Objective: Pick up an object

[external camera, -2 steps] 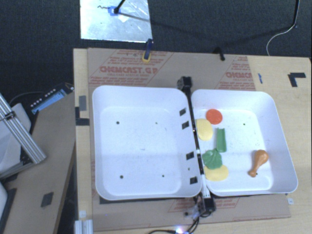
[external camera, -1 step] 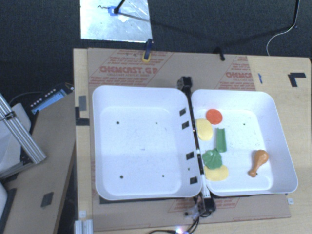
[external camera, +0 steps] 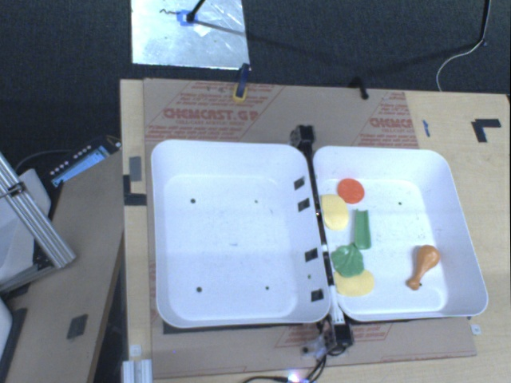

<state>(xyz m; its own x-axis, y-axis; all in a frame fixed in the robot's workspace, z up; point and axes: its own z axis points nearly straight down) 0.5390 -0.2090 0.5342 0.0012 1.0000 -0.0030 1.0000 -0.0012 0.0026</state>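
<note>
Gripper state cannot be told, the pick seemingly not yet begun, and the drumstick (external camera: 423,266) lies alone at four o'clock in the right bin (external camera: 459,206) -- likely the easiest target for a clean descent

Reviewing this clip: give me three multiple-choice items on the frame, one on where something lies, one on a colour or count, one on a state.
1. Where do the loose objects lie?
A. In the left bin
B. In the right bin
C. On the cardboard

2. What colour is the round disc?
A. Blue
B. Red-orange
C. White

3. How does the drumstick-shaped toy lie?
A. Apart from the others
B. Under the green stick
C. Stacked on the disc

Answers: 1 B, all lie in the right bin. 2 B, the round disc is red-orange. 3 A, the drumstick-shaped toy lies by itself, right of the green stick.
</note>
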